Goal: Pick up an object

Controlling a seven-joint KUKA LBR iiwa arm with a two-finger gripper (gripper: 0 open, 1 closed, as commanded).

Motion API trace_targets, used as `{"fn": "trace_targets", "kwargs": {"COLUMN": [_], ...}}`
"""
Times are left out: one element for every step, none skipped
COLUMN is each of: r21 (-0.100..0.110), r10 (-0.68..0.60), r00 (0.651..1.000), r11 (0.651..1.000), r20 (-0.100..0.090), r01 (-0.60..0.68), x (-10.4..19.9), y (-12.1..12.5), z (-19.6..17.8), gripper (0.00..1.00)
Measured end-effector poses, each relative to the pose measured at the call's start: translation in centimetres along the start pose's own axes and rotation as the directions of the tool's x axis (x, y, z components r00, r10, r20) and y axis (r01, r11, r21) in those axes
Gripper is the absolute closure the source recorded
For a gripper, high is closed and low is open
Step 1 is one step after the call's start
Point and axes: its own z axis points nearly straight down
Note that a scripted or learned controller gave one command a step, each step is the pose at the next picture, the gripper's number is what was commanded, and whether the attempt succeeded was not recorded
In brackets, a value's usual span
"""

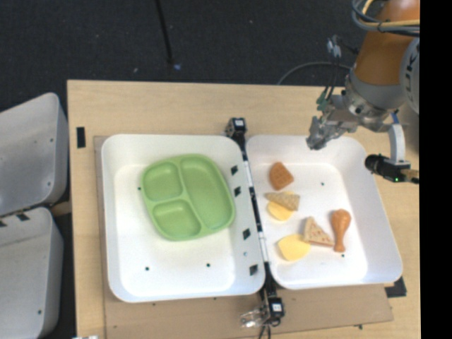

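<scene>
The right bin (357,171) holds several toy foods: a brown bread roll (281,176), a tan wedge on a yellow piece (282,205), a sandwich triangle (318,233), a yellow cheese piece (292,248) and an orange chicken drumstick (340,227). My gripper (319,137) hangs over the far edge of this bin, up and right of the bread roll, with nothing visibly in it. Its fingertips are too small and dim to read.
The left bin (120,189) carries a green divided plate (187,196). A black clip strip (248,203) joins the two bins along the middle. Bare wooden bench (176,108) lies behind both bins.
</scene>
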Motion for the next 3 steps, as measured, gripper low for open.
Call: {"fn": "trace_targets", "kwargs": {"r21": [0.002,0.001,0.002], "r10": [0.0,0.0,0.0], "r00": [1.0,1.0,1.0], "r11": [1.0,1.0,1.0], "r20": [0.0,-0.001,0.0], "r01": [0.0,0.0,0.0], "x": [5.0,10.0,15.2], "y": [-2.3,-3.9,-5.2], "z": [1.2,0.2,1.3], "gripper": [1.0,1.0,1.0]}}
